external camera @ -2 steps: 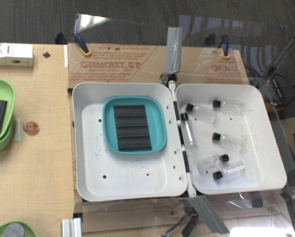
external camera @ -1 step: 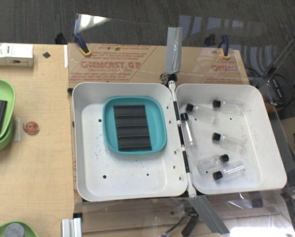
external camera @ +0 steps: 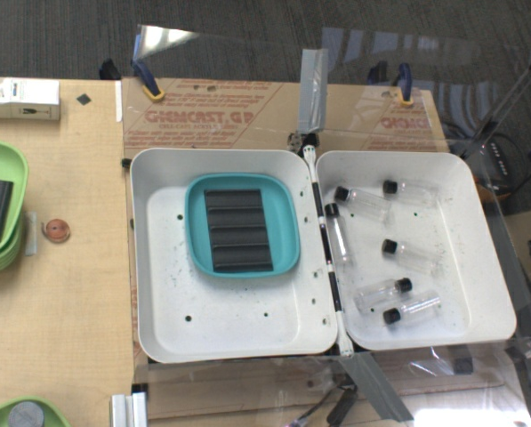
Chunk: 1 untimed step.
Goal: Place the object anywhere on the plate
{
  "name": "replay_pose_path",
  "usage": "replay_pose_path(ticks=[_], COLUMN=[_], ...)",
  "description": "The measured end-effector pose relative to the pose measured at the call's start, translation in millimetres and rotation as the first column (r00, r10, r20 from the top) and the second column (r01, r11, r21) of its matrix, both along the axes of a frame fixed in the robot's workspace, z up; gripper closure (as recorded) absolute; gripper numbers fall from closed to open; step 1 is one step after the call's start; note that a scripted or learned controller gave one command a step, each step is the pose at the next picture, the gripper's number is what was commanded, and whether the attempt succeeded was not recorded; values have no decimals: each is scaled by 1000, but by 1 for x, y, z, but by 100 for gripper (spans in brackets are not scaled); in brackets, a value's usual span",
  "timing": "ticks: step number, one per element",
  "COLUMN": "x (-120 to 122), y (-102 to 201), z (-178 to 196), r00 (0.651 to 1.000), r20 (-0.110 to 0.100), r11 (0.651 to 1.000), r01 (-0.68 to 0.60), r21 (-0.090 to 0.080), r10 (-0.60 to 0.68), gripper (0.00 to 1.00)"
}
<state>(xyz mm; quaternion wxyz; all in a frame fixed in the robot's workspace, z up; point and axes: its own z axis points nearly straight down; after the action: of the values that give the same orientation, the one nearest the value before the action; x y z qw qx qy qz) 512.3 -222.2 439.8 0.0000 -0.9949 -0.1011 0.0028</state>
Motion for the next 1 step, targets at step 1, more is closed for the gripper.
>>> replay_pose_path(ticks=[1], x=[-13], y=[0], z=[0], r00=[1000], r20=[-1], r11=[1000], r01=[4], r21=[2], r10=[-4], gripper=[0])
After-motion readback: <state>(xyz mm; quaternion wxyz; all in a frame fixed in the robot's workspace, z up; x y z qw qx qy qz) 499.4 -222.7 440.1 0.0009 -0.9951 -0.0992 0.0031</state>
